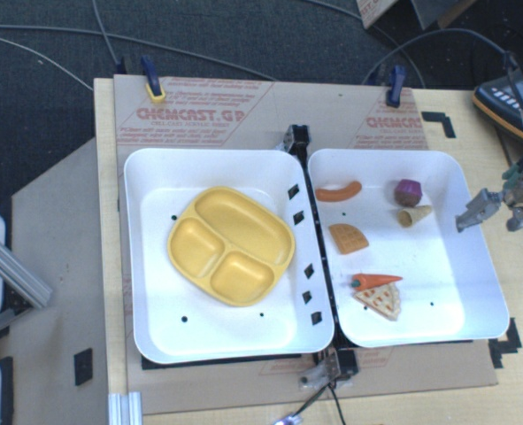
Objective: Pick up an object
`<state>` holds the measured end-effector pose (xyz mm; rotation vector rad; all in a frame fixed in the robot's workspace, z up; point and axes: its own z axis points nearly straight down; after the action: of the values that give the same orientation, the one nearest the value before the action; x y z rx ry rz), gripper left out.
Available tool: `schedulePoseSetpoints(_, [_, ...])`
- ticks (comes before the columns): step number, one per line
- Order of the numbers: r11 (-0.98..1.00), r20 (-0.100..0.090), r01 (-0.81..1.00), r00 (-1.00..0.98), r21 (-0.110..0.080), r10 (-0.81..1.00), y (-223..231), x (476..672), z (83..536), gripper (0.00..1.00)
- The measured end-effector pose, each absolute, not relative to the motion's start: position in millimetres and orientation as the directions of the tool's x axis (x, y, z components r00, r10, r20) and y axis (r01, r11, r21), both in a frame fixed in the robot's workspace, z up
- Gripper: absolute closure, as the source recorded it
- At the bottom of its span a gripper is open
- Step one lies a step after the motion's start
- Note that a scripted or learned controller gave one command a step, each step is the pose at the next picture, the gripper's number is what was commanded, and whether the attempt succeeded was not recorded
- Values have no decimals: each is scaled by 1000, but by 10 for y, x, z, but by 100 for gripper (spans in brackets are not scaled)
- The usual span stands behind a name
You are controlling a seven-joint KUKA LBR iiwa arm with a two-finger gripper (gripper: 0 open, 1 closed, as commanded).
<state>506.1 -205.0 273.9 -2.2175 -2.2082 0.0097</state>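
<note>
I count five small toy foods in the right shallow white bin, one yellow three-compartment plastic tray in the left white bin, and the grey two-finger gripper with jaws apart, holding nothing.

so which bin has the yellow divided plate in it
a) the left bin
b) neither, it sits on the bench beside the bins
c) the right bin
a: the yellow divided plate lies flat in the left bin, while the right bin holds the small food items such as the sausage and the purple piece.
</note>
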Motion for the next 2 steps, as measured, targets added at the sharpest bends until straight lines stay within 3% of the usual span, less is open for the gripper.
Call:
schedulePoseSetpoints(1, [0,1,1000,0,-1,1000,-2041,5085,2801,0])
schedulePoseSetpoints(2, [-1,3,1000,1,-5,1000,-2048,5041,2372,0])
